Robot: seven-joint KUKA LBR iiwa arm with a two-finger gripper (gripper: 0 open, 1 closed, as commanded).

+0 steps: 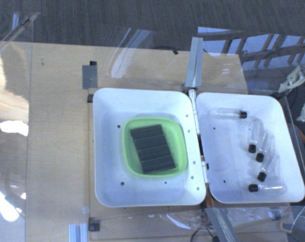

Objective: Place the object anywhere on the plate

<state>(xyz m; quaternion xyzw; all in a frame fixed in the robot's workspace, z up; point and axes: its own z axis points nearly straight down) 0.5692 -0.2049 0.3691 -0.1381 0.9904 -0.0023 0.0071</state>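
Note:
A square lime-green plate [154,146] sits in the middle of the left white bin [107,135]. A dark grey ribbed block [152,148] lies flat on the plate, turned slightly off square, and covers most of its centre. In the right white bin [289,135] lie several clear plastic tubes with black caps. One tube [228,114] lies near the back wall and another tube [266,188] lies at the front. The others [261,147] are spread along the right side.
A grey metal bracket [194,64] stands behind the seam between the two bins. A small grey block [90,75] rests on the wooden bench at the back left. Clear plastic sheeting covers the bench's left part. White parts [295,77] hang at the far right.

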